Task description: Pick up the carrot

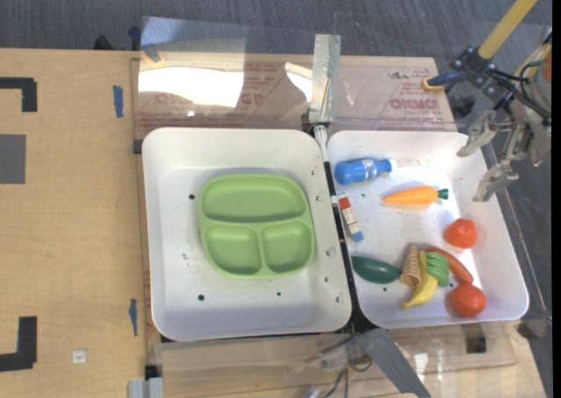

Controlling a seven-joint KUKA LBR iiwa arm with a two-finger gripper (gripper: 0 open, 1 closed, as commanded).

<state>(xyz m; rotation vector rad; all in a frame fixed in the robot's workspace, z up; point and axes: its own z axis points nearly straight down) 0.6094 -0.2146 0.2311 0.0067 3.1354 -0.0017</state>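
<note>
The lower tomato (467,300) sits nearest the camera, in the front corner of the right bin (513,295), well below the carrot (410,197). The carrot itself lies flat on the bin floor, orange body pointing left and green stem end to the right, with bare white floor around it and nothing touching it. Just above and left of the carrot lies a blue bottle (361,169); to the carrot's lower left a small red-and-white tube (350,216) rests along the bin's left wall. Below and right of the carrot is a second tomato (460,232), and farther below are a green cucumber (375,270), a banana (421,289) and a red pepper (453,265) bunched together. Well left of the carrot, the other bin holds a green divided plate (257,223). The gripper (496,166) hangs over the bin's right rim, to the carrot's right and apart from it; its jaws look spread and hold nothing. The pick seems barely begun: reaching across, descending, closing and lifting all remain.
</note>
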